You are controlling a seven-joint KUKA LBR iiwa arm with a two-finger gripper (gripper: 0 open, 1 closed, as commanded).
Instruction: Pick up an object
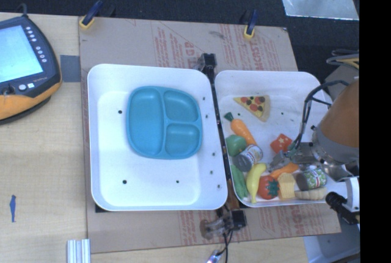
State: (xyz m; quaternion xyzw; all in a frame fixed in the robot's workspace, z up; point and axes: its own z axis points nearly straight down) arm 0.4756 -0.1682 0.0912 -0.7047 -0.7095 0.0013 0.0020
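The right bin (269,82) holds several toy foods. A pizza slice (253,105) lies near its back. Along the left side are a carrot (242,129), a green pepper (234,144), a small tin can (249,157), a yellow banana (255,179) and a red fruit (267,188). A red block (281,142) sits mid-bin. My gripper (287,162) reaches in from the right, low over the front right pile. It is just above an orange piece (286,171) and beside a second can (313,178). I see nothing clearly held.
The left bin (104,182) carries a blue divided plate (164,122). A yellow-edged tablet (24,69) lies on the bench at far left. Clamps (247,25) pin the cardboard sheet at the back. The arm's body and cables (336,127) cover the right bin's right edge.
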